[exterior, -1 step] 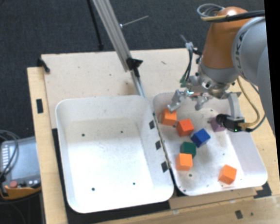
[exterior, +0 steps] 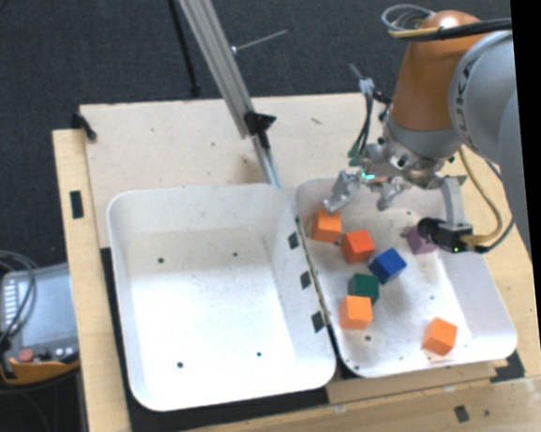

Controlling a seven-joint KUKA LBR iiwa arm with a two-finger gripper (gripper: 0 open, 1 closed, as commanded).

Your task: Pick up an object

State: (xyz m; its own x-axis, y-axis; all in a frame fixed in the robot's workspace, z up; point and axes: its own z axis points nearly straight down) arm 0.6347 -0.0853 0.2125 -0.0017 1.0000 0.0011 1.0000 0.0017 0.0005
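Up at the right bin's (exterior: 495,324) 12 o'clock rim, the gripper (exterior: 362,189) hangs spread open, nothing in it. Blocks cluster mid-bin; nearest orange cube (exterior: 327,226) sits at its 7 o'clock. Left bin (exterior: 134,269) has loads of room.

Wide open floor across the left bin (exterior: 211,291), nothing in the way there, while the right bin (exterior: 481,309) is crowded up top: orange cubes (exterior: 327,226) and (exterior: 358,245), a blue cube (exterior: 387,265), a green cube (exterior: 362,286) and another orange one (exterior: 356,311) cluster near the dividing rims. A purple block (exterior: 418,241) sits by the far wall under the arm (exterior: 438,83), and the lone orange cube (exterior: 439,336) has clear room around it. The slanted metal post (exterior: 231,82) blocks the back.
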